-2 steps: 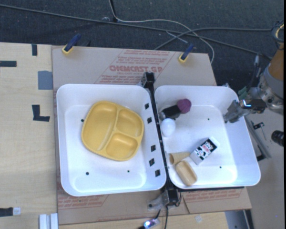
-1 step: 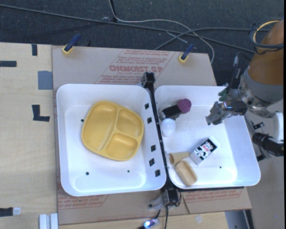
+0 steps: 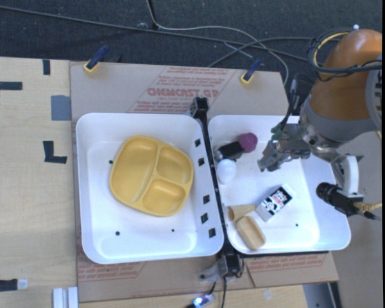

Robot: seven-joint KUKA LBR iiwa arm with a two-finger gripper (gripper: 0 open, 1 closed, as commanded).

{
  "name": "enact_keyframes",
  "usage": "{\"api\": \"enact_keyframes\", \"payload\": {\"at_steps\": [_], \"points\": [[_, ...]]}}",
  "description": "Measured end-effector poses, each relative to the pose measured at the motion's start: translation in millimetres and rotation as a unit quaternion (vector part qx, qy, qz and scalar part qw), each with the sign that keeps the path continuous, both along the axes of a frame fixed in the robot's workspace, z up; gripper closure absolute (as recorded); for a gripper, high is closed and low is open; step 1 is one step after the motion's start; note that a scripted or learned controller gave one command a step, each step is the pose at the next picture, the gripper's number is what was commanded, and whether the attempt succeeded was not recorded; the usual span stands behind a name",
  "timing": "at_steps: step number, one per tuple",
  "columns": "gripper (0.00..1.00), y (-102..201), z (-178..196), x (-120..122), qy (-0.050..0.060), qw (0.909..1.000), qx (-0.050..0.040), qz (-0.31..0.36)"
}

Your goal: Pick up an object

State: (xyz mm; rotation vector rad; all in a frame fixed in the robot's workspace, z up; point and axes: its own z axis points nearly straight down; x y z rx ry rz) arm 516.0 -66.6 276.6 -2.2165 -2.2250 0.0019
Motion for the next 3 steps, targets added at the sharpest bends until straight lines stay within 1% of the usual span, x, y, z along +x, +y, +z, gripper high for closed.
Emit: {"api": "enact_keyframes", "payload": {"at_steps": [1, 2, 3], "points": [[1.0, 53, -5, 4, 0.0, 1.0, 0.0004, 0.001], [1.0, 108, -15, -6, 0.001, 1.0, 0.0003, 0.001], [1.0, 156, -26, -5, 0.001, 1.0, 0.0, 0.001]]}}
